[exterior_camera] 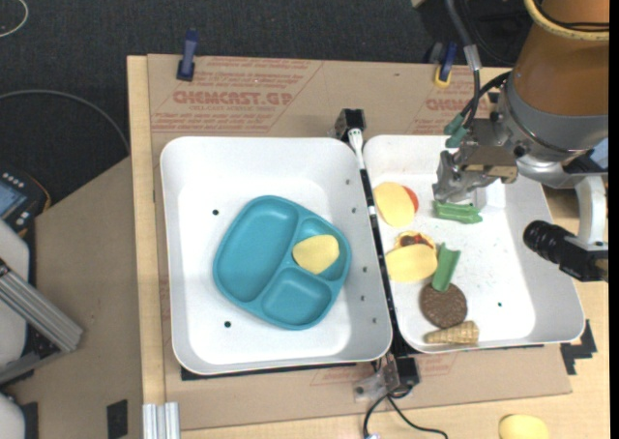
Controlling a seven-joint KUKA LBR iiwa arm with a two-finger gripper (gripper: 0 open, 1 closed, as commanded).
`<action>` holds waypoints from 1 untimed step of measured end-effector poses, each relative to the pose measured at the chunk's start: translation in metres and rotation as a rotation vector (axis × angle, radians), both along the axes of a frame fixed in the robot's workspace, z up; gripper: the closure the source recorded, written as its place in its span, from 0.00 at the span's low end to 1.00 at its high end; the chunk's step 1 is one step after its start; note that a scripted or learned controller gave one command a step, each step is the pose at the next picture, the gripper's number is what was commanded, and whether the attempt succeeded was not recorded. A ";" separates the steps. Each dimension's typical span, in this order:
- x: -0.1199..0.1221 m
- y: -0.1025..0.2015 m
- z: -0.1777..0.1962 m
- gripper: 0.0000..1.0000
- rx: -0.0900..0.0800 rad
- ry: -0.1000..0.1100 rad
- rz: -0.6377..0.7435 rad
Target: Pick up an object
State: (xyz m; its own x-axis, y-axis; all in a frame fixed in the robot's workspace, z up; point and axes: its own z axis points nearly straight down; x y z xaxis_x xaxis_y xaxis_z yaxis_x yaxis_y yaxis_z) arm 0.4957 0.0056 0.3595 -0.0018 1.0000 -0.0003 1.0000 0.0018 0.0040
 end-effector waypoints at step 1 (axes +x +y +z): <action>-0.017 0.078 0.013 1.00 0.003 0.000 0.008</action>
